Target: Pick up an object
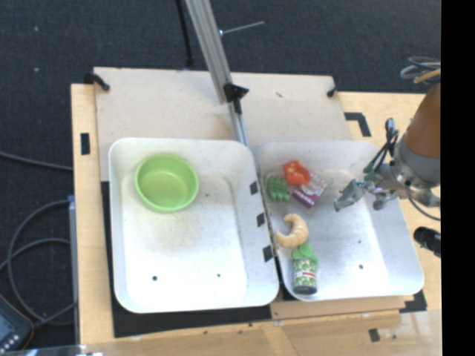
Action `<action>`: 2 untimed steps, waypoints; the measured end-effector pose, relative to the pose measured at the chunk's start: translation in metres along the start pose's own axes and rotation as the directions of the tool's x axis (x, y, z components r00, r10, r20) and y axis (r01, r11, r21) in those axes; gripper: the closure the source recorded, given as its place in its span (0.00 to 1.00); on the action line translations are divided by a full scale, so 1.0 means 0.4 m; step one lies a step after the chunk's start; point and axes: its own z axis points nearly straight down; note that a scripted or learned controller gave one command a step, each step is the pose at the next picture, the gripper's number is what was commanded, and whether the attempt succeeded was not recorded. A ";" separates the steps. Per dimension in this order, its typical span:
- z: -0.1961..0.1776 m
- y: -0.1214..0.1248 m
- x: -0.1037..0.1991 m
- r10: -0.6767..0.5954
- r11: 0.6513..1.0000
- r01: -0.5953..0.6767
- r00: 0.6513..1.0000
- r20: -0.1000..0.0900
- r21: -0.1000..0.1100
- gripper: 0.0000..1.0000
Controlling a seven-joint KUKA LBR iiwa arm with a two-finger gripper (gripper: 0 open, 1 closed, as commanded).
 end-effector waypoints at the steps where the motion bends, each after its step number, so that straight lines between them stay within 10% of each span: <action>1: 0.118 0.010 -0.022 -0.001 1.000 0.001 1.000 0.001 0.000 0.00; 2: 0.083 0.015 -0.023 0.002 1.000 -0.002 1.000 0.001 -0.009 1.00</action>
